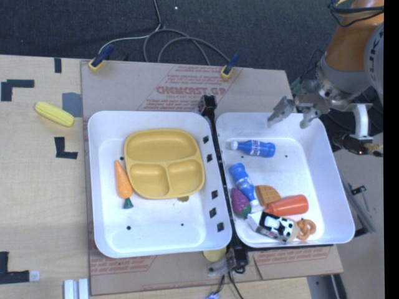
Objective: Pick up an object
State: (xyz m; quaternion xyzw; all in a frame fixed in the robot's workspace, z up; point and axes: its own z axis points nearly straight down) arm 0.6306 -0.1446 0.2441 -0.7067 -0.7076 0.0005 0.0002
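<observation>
My gripper (293, 117) hangs open over the far right corner of the right bin (324, 167), its two fingers spread with nothing between them. Below it a blue bottle (254, 147) lies on its side. Nearer the front sit a second blue bottle (242, 180), a purple grape bunch (239, 202), a brown bread slice (267, 194), an orange-red sausage (288, 205), a black-and-white toy (275, 227) and a pretzel (305, 228). In the left bin (106, 229) are a yellow divided plate (164, 163) and an orange carrot (123, 179).
A yellow corn cob (54, 113) lies on the bench left of the bins. Cables (168, 39) loop over the cardboard behind them, held by two clamps. The arm's orange band (352, 39) stands at the upper right.
</observation>
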